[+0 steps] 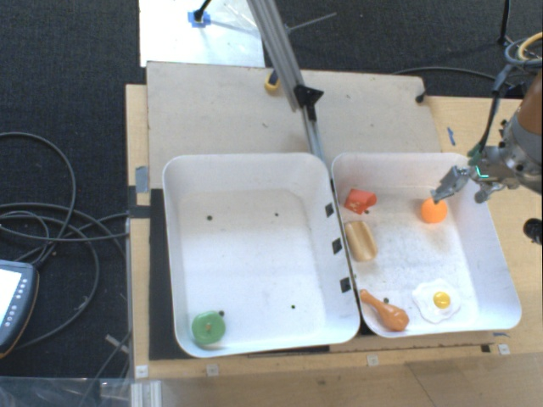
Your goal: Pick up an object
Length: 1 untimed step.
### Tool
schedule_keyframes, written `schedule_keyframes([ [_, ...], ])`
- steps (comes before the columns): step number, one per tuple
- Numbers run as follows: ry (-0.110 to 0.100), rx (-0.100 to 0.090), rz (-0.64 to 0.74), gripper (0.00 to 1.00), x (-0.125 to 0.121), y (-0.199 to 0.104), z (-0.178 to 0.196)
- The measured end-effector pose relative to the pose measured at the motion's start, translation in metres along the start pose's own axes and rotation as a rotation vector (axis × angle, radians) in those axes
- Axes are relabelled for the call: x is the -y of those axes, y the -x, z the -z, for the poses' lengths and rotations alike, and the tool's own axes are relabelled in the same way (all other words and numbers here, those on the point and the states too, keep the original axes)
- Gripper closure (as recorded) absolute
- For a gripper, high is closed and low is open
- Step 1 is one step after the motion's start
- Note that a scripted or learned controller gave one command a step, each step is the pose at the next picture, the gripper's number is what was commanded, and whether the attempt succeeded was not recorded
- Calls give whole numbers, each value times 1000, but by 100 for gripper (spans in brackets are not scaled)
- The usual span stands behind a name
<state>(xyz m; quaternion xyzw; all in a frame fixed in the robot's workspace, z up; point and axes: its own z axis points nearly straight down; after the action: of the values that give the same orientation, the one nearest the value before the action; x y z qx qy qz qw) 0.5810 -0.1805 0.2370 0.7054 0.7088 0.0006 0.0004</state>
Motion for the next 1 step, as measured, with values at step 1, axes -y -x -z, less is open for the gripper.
schedule_keyframes([
  [1, -5, -1, -4, 0, -1, 1, -63],
])
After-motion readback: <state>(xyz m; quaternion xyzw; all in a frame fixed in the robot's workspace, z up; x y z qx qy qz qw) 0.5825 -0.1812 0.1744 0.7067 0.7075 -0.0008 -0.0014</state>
